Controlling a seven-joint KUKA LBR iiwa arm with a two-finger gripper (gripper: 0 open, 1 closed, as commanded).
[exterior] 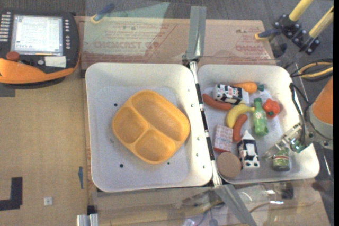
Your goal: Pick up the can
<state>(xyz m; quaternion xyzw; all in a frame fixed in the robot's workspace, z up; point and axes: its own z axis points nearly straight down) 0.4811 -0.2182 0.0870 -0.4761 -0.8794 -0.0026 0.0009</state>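
- Left bin [100, 129]: shallow, white; contains one orange divided tray [151, 126] with three compartments, lying near the middle.
- Right bin [304, 166]: shallow, white; contains the toy foods and the can.
- Can [281, 161]: small, with a green label, near the right bin's front right corner, apart from the other items.
- Gripper [288, 144]: reaches in from the right, fingertips just above and beside the can; whether it touches the can, and how far the fingers stand apart, cannot be told.
- Arm [324, 114]: grey with an orange band, at the right edge.
- Green bottle [259, 117]: mid-bin, beside a red pepper [271, 107].
- Banana [238, 113]: yellow, between two red sausages [216, 102].
- Carrot [247, 86]: at the far side, next to a black-and-white carton [229, 93].
- Second cow-patterned carton [248, 151]: front of bin, beside a brown round disc [230, 165] and a pink packet [223, 138].
- Teach pendant [37, 47]: on the bench, far left.
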